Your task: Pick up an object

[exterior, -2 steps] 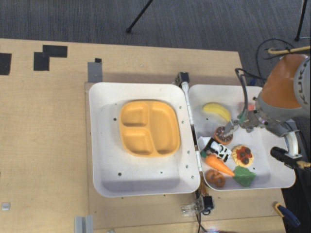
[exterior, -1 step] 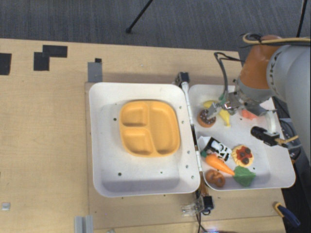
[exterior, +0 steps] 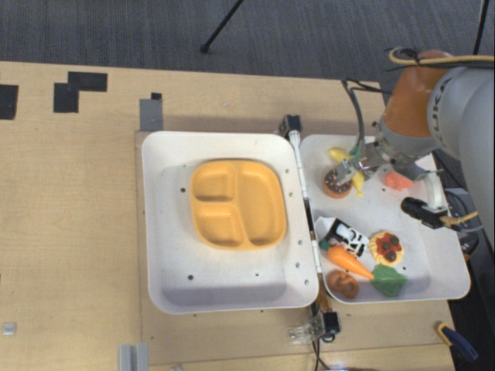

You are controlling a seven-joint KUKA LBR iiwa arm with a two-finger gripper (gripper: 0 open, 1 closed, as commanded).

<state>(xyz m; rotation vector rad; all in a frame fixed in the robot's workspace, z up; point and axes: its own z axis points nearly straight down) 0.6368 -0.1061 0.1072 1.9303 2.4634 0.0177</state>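
1. Pale wooden bench (exterior: 69,207) is carrying two shallow white bins; the left bin (exterior: 166,230) is holding a yellow divided plastic plate (exterior: 236,204).
2. Toy food is crowding the right bin (exterior: 448,273), where the grey arm's claw (exterior: 362,161) is hovering at the far end over a yellow plastic banana (exterior: 346,163) and a chocolate doughnut (exterior: 336,182); whether the claw is clenched cannot be told.
3. Risk: pieces are touching, so a descent is likely nudging the doughnut or pinching two.
4. No readable writing is showing.

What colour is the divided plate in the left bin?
Yellow-orange, the divided plate shows best in the camera view.
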